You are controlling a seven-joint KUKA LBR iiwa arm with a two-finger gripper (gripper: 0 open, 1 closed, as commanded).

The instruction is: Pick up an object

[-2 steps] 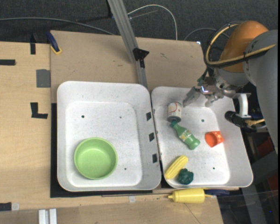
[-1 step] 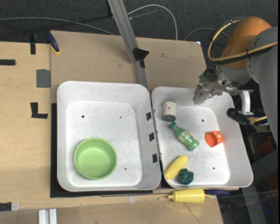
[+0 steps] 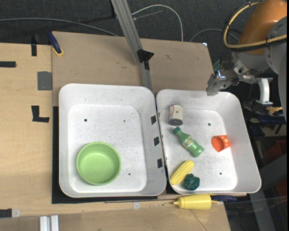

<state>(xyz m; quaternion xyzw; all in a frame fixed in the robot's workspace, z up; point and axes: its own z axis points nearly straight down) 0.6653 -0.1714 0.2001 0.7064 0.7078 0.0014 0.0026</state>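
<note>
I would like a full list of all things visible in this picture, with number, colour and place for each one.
bowl: 1, green, left bin, near front corner
can: 1, white with red, right bin, back left
bottle: 1, green, right bin, middle
orange piece: 1, orange, right bin, right of the bottle
corn: 1, yellow, right bin, front left
green lump: 1, dark green, touching the corn's front end
yellow bottle: 1, yellow, on the bench before the right bin
bins: 2, white, side by side
pole: 1, grey, behind the bins
arm: 1, grey and orange, upper right
tool: 1, grey, over the right bin's back rim
</note>
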